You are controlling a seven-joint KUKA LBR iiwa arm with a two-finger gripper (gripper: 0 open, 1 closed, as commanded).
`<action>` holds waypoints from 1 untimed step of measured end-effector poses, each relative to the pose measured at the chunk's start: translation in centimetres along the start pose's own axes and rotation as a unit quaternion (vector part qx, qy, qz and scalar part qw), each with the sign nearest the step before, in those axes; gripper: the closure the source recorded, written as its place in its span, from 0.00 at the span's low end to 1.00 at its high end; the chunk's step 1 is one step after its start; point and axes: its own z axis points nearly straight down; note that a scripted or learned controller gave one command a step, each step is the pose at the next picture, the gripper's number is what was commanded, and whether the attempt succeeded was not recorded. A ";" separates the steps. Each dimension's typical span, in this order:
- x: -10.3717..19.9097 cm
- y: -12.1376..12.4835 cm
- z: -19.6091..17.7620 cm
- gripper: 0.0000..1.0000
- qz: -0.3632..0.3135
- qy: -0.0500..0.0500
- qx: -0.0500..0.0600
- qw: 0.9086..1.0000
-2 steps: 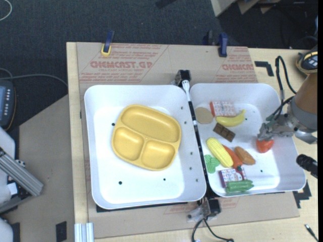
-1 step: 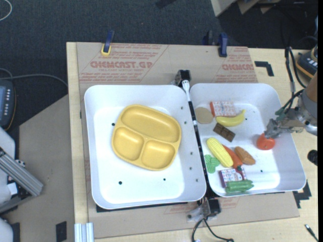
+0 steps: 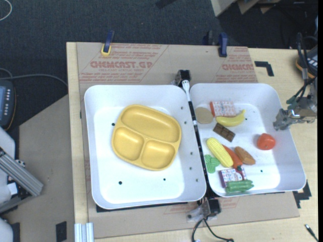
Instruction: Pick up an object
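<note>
camera view, entry one: gripper (image 3: 283, 121) at the right rim of the right bin (image 3: 262, 92), above the wall, nothing seen between its fingers; open or clenched cannot be told. nearest item: tomato (image 3: 266, 141), just inside the rim, standing apart from the rest. further in: banana (image 3: 231, 119), chocolate bar (image 3: 224, 132), corn cob (image 3: 220, 152), carrot (image 3: 233, 157), bread roll (image 3: 245, 156), green bean pod (image 3: 238, 186), packed close together. left bin (image 3: 101, 105) holds a yellow divided plate (image 3: 146, 137). risks, as judged: the round tomato may roll from a closing grip; a descent here may strike the bin wall; among the crowded items the fingers may catch two
</note>
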 end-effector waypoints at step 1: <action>5.3 0.5 -1.0 1.00 -0.003 0.002 0.002 1.000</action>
